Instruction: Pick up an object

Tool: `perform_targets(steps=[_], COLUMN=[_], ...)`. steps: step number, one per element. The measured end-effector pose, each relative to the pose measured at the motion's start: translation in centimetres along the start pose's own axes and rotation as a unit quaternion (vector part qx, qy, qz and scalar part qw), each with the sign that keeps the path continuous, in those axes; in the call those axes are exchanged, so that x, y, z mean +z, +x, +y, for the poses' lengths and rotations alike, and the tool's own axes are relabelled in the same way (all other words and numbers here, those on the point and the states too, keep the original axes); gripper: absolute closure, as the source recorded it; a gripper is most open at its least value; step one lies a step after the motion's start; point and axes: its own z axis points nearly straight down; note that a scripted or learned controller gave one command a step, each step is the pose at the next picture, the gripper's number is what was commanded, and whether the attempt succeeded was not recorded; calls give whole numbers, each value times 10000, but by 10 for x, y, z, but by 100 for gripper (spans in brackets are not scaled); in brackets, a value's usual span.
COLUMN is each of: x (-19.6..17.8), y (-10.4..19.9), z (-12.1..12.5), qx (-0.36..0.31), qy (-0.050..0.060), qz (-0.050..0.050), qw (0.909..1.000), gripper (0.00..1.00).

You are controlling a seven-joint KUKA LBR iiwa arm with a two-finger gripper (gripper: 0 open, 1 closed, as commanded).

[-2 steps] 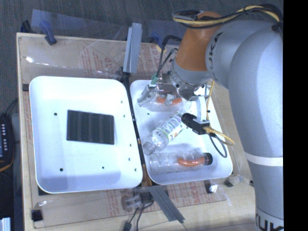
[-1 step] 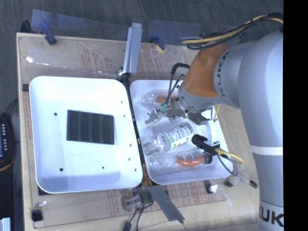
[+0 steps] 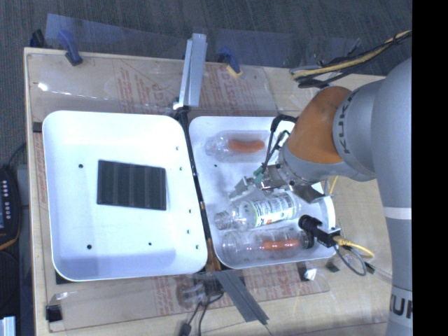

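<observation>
Grey metal with an orange band, the arm (image 3: 350, 131) reaches in from the right and bends down over the right bin (image 3: 213, 173). Its gripper (image 3: 257, 180) hangs low over the middle of that bin, just above the labelled bottle (image 3: 264, 212). I cannot tell from where I stand if it is pinching anything, as that part is too small and blurry.

On the left sits the left bin (image 3: 63, 152), white and shallow. A dark striped mat (image 3: 131, 185) lies flat in the middle of it. A few little black dots sit around the mat on the bin floor.

The right bin is pressed up beside the left one. Three see-through bottles lie on their sides in it. The top bottle (image 3: 234, 145) has something orange inside and lies near the far wall. The labelled bottle lies a bit tilted in the middle, with its thin end toward the left bin. The bottom bottle (image 3: 266, 243) also has something orange-red inside. It lies along the near wall, just beside the labelled one.

Both bins rest on a pale wooden bench (image 3: 105, 82) with a clear sheet and red print on top. Blue clips (image 3: 70, 53) grip its far edge. A grey metal bar (image 3: 192, 72) stands at the far edge, between the bins. Yellow and black cables (image 3: 343, 61) trail at the far right. The floor (image 3: 210, 5) is dark grey.
</observation>
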Motion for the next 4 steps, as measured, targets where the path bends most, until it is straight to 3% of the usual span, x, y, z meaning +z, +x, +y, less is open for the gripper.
perform_targets(steps=[1,2,3,4], x=[15,16,-5,-5], y=[3,40,11,-24], z=[-61,-64,-25,-25], qx=[-178,-1096,618,359], qy=[-9,2,-23,-31], qz=[0,13,-7,-6], qw=[9998,9940,9981,9993], gripper=[0,0,0,0])
